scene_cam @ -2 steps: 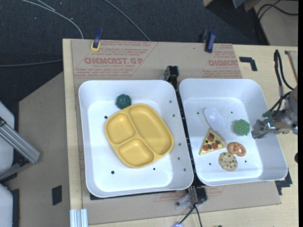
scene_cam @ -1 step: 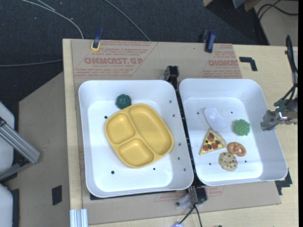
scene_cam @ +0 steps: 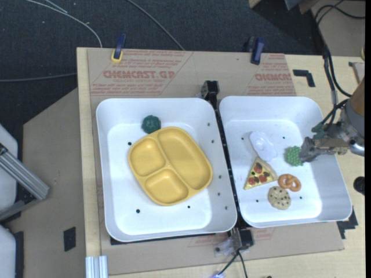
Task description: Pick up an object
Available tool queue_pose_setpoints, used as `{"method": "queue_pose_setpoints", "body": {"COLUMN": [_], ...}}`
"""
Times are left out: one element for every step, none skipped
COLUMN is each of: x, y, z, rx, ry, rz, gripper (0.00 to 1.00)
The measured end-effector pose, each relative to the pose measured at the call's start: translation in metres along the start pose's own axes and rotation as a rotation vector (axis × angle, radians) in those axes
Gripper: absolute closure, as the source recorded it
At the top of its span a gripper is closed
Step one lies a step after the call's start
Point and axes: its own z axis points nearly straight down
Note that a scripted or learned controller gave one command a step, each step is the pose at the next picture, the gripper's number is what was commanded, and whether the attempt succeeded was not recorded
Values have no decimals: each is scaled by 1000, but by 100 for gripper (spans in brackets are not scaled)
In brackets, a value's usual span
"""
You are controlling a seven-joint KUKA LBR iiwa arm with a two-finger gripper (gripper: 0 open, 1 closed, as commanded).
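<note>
My gripper reaches in from the right, low over the right bin near its right wall. A light green broccoli-like piece lies right at the gripper's tip, touching or nearly touching it. I cannot tell whether it is held. Left of it lies a pale, translucent object. Below are a pizza slice, a pretzel and a cookie.
The left bin holds a yellow divided plate and a dark green lump by its upper edge. A black clamp sits between the bins at the back. Cables hang at the right beside the arm.
</note>
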Motion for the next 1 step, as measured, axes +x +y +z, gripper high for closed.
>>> {"method": "queue_pose_setpoints", "body": {"x": [49], "y": [17], "z": [10], "rx": [0], "ry": [0], "rz": [-1], "gripper": [100]}}
